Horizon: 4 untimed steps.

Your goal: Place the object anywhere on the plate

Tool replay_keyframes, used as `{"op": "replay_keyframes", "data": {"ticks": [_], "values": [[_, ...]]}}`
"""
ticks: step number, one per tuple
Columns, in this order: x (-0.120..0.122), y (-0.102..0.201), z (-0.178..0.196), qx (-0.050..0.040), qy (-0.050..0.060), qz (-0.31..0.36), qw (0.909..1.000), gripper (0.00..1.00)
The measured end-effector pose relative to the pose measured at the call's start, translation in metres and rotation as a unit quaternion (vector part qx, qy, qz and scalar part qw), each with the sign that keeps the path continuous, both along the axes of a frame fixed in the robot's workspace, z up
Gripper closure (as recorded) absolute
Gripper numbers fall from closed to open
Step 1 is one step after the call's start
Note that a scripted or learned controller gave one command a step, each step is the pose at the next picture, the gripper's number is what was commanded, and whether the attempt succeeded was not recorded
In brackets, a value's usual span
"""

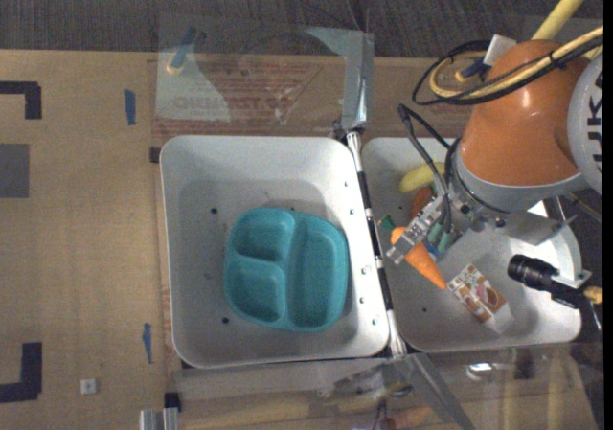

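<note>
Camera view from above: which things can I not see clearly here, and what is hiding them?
- Gripper: too small and blurred to tell whether its fingers are open, or whether they hold the carrot under it.
- Yellow object: mostly hidden behind the arm's orange band.
- Small printed card: the print is too small to read.
- Right bin: the arm covers its far part.

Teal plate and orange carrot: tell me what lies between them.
In the camera view, between the teal plate in the left bin and the orange carrot in the right bin lie bare white bin floor and the two bins' adjoining rims.
</note>
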State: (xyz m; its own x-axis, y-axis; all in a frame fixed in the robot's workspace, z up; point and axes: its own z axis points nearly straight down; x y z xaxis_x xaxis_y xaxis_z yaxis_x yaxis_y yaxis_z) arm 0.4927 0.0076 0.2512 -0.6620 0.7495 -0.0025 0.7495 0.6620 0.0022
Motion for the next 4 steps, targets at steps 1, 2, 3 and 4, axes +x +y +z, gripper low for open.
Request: {"op": "replay_keyframes", "data": {"ticks": [1, 2, 3, 4], "values": [[0.03, 0.004, -0.013, -0.0005, -0.001, 0.052, 0.9986, 1.0], [0.021, 0.016, -0.034, 0.0004, 0.002, -0.06, 0.9982, 1.0], [0.044, 0.088, -0.048, 0.0004, 0.0, -0.039, 0.9993, 1.0], [0.044, 0.088, -0.048, 0.0002, 0.0, -0.038, 0.9993, 0.0]]}}
